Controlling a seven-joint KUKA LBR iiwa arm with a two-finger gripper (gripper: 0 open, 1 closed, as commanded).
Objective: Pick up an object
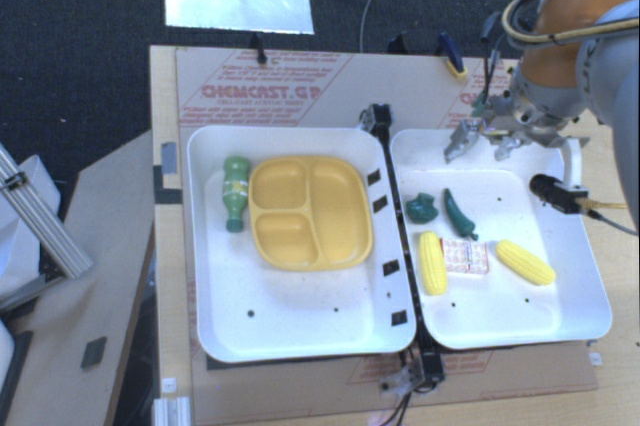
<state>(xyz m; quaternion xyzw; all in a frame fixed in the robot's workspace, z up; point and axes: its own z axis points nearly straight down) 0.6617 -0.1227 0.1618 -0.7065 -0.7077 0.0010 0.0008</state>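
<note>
Your inventory, read from the left of the camera view:

Left bin [215,314]: white, shallow. Along its left wall lies a green bottle [235,193], neck toward the back. Just beside the bottle, to its right, sits a yellow divided tray [309,212] with three compartments, flat on the bin floor and near the bin's centre.

Divider: a black hinge strip [392,224] runs between the two bins.

Right bin [575,314]: white, shallow. Nearest the divider you have a small dark green lump [421,208]; just to its right, a slim dark green pepper-like piece [459,214] lying at a slant. Below them stands a yellow corn cob [432,262], lengthwise front to back, touching a small red-and-white packet [466,257] on its right. Further right, apart from the packet, a second corn cob [525,262] lies at a slant.

Gripper [484,143]: over the back rim of the right bin, well apart from all objects. Its two fingers [460,143] point down and stand apart, with nothing between them. The arm's orange band [580,9] sits above.
</note>
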